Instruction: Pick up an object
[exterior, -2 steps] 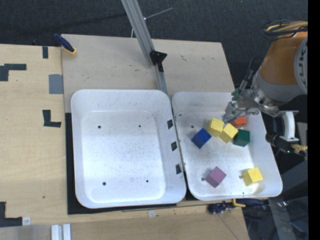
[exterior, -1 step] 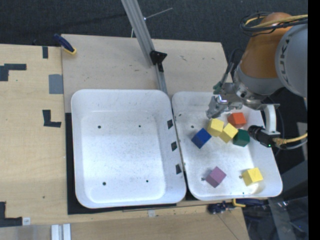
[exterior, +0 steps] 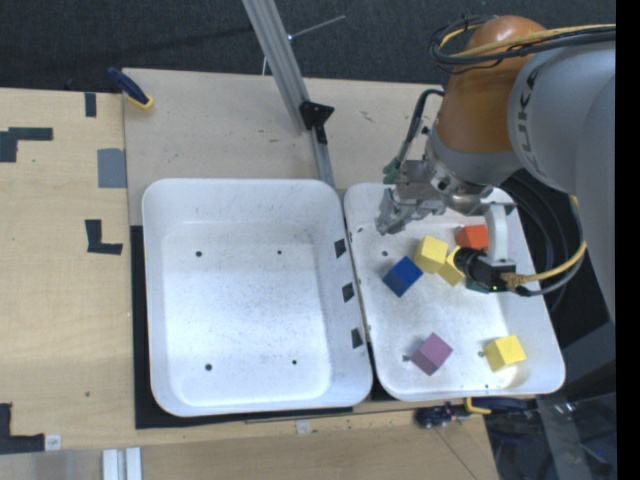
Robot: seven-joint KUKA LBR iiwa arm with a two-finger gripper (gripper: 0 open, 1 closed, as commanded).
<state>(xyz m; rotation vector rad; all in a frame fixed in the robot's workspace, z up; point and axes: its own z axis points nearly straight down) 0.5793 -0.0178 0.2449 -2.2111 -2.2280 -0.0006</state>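
Observation:
The right bin (exterior: 375, 353) holds several small blocks: a blue cube (exterior: 402, 276), a yellow block (exterior: 438, 258), an orange block (exterior: 472, 236), a purple cube (exterior: 432, 353) and a yellow cube (exterior: 505, 352). My gripper (exterior: 392, 220) hangs over the bin's upper left part, just above and left of the blue cube and the yellow block. Its dark fingers point down toward the bin floor, and I see nothing between them.
The left bin (exterior: 160, 268) lies beside the right one, sharing a middle rim. A slanted metal pole (exterior: 285, 63) crosses the bench behind the bins. Black and yellow cables (exterior: 540, 273) trail at the right bin's right edge.

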